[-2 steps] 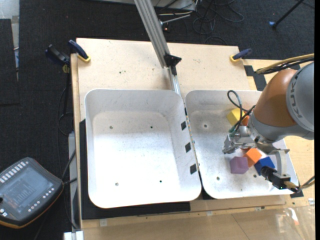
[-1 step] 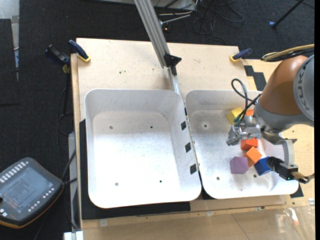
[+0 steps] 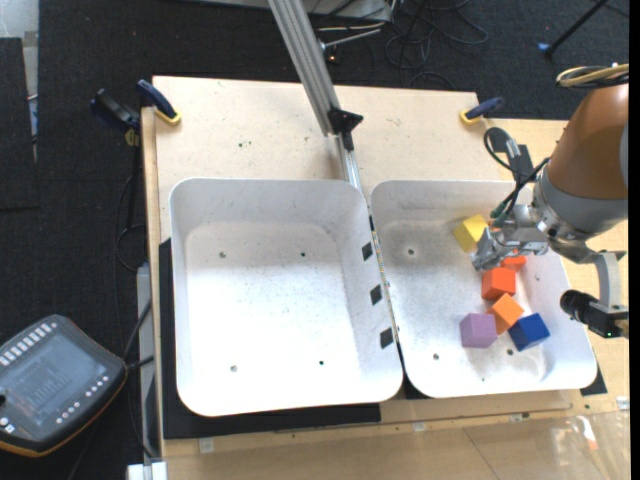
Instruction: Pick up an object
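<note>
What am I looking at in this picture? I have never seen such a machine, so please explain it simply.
This is a robot arm, grey and orange, reaching in from the right. One fixed camera looks down on the bench at a slant. On the bench stand two shallow white bins: the left bin and the right bin. In the right bin lie small blocks: a yellow block, two orange blocks, a purple block and a blue block. The arm's end effector is low among the blocks, beside the yellow one. I cannot tell whether it holds anything.
</note>
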Available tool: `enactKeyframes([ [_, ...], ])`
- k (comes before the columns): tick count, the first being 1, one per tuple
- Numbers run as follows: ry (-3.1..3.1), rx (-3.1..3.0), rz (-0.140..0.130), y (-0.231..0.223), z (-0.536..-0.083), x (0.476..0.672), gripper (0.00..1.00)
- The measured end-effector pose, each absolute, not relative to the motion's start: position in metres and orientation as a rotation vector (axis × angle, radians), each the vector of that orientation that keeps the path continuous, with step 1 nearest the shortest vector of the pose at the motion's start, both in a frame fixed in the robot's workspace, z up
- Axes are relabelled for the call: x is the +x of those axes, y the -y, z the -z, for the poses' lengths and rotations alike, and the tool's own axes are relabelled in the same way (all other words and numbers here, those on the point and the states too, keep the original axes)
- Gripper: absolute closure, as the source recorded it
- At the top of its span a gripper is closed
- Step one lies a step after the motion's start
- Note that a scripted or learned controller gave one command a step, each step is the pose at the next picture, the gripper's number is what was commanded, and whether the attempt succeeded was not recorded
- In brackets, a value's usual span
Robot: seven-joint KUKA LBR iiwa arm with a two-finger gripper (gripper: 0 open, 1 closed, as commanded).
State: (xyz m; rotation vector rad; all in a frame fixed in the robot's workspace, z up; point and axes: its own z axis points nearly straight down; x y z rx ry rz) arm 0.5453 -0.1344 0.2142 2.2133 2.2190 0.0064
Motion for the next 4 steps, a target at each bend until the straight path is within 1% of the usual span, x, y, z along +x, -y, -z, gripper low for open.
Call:
enactKeyframes([
  [1,-2.220,2.213,-0.006,0.130,-0.266,0.538,1.00],
  [2,-2.231,2.213,-0.002,0.070,-0.256,0.539,1.00],
  [4,-2.233,2.212,-0.002,-0.051,-0.259,0.519,1.00],
])
